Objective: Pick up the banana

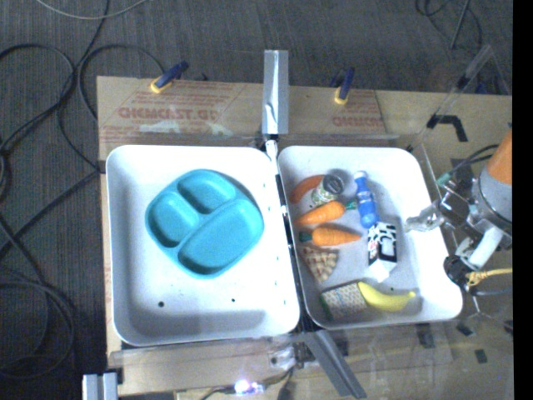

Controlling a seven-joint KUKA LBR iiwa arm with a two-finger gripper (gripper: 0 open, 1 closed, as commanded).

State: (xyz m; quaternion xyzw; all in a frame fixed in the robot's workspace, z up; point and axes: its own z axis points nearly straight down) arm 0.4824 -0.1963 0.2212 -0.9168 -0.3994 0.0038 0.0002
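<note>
The left shallow white bin (125,248) holds a blue three-part plastic tray (205,221). The right white bin (420,186) holds two orange carrots (326,223), a blue bottle (365,202), a black-and-white carton (383,244) and, lower right of the frame, the yellow curved banana (385,298). The gripper (433,219) at the right edge is cluttered; whether it is apart or together I cannot tell.

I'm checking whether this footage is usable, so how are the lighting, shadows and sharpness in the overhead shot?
Camera view: even, soft light, faintly bluish; the left bin has a soft shadow along its near wall; no strong glare; overall slightly soft, so the label on the black-and-white carton is unreadable; the banana stays clearly distinguishable; the gripper at the right bin's rim looks blurry.
</note>
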